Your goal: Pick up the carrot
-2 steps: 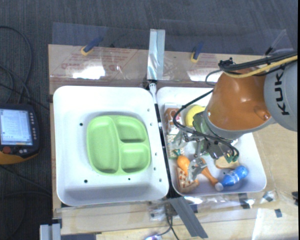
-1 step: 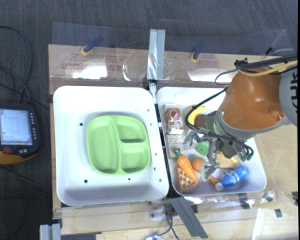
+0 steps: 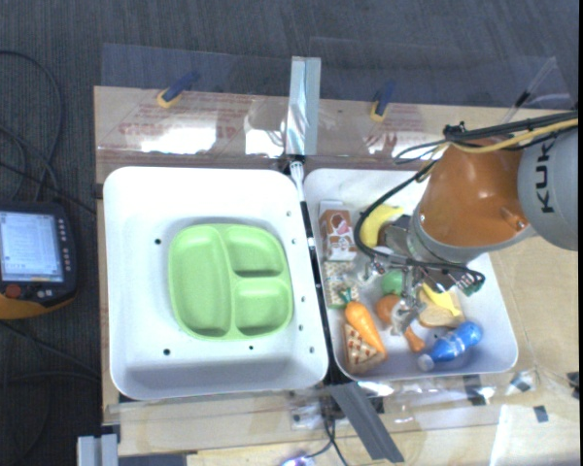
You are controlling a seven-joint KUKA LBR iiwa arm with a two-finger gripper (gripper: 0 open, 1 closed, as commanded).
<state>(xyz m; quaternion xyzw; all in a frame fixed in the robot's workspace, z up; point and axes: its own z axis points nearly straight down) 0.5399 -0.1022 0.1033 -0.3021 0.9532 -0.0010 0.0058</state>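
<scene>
The arm [image 3: 486, 197] reaches in from the right over the right bin [image 3: 500, 352], and its pincer [image 3: 408, 294] hangs low among the toy foods there, though whether it is apart or together I cannot tell. The carrot [image 3: 363, 322] lies in that bin's near-left part, just left of the pincer and not seen in its grip, with a waffle slice [image 3: 361, 350] touching it below and a blue bottle [image 3: 452, 344] off to the right. The left bin [image 3: 136, 260] holds a green tray [image 3: 230, 280] on the desk [image 3: 112, 124].
</scene>
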